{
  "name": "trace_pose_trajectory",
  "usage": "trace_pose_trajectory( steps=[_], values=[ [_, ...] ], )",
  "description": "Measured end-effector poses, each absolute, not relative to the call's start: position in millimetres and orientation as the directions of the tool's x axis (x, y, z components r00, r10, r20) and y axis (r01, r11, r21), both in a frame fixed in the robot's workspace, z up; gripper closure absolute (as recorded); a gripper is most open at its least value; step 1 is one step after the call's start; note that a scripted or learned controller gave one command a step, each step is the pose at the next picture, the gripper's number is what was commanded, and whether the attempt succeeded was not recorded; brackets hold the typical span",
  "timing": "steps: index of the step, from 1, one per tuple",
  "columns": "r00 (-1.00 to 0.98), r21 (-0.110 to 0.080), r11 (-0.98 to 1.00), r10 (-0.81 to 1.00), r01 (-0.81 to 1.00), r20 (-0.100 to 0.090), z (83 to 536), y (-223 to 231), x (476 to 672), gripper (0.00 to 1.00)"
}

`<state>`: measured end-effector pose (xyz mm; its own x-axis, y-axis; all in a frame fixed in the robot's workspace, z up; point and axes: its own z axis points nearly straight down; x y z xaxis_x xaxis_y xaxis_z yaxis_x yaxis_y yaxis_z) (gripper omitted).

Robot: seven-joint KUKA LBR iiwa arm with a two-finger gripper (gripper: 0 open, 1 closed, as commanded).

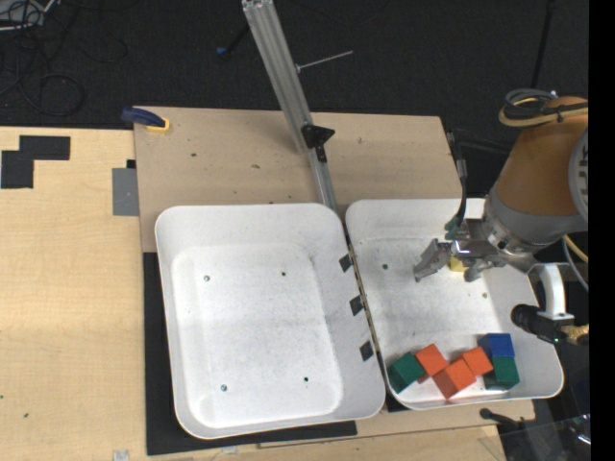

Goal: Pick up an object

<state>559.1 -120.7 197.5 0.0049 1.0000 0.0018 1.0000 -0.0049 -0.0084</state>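
Claw (pixel 444 259) over right bin (pixel 423 221); finger state cannot be told. Coloured blocks (pixel 459 367) lie apart at near edge.

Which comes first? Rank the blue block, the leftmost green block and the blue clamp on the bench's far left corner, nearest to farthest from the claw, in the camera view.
Measured from the claw above the right bin:
1. Blue block, near the right bin's front right corner.
2. Leftmost green block, at that bin's front edge; close to the blue block's distance, slightly farther.
3. Blue clamp, far left corner of the bench, clearly farthest.
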Motion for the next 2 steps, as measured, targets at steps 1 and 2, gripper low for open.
trace_pose_trajectory(
  steps=[1,2],
  values=[
    [0.007,-0.008,-0.007,1.0,1.0,0.002,148,-116,566.3,0.0],
    [0.016,-0.006,-0.016,1.0,1.0,0.002,160,-119,566.3,1.0]
  ],
)
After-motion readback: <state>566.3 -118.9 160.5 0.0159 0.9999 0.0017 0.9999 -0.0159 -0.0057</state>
